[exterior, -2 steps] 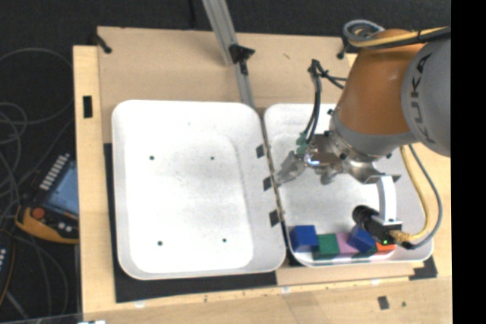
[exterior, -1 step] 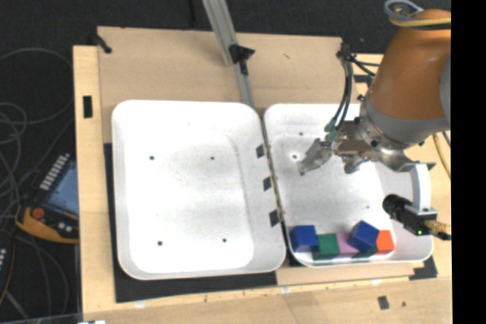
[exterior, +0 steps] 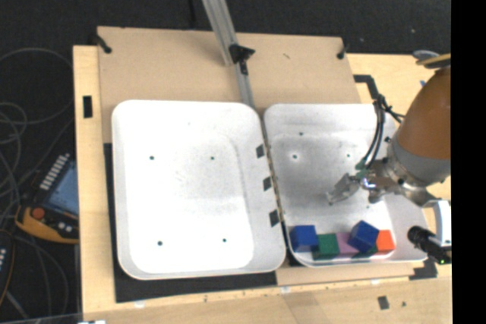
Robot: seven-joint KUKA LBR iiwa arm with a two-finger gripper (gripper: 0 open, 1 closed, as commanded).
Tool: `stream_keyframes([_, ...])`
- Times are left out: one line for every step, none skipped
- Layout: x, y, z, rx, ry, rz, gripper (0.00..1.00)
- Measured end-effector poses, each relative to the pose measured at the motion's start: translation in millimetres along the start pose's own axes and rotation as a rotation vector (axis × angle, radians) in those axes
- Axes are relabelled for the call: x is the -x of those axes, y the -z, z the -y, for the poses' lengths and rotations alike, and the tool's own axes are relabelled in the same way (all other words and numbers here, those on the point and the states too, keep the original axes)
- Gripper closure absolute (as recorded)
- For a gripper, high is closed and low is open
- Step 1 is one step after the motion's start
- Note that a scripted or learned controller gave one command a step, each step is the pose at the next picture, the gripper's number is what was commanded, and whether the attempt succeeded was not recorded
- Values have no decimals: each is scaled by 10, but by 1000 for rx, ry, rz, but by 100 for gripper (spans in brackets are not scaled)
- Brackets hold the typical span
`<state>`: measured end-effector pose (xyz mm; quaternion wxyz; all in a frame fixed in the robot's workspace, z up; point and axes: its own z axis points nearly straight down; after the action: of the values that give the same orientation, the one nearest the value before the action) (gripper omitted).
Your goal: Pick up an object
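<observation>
End effector (exterior: 342,190): hung over the right bin (exterior: 319,125), grip state impossible to tell.
Blocks: blue (exterior: 304,236), green (exterior: 327,245), pink (exterior: 347,244), blue (exterior: 364,235), orange (exterior: 385,240), along the near wall.

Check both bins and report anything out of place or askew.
Nothing looks spilled or damaged. The blocks, blue, green, pink, a tilted second blue and orange, crowd the right bin's near edge. The gripper hangs above them.
</observation>
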<state>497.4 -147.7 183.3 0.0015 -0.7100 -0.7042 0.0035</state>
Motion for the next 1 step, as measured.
stream_keyframes([-320, 484, 131, 12, 13, -2, 0])
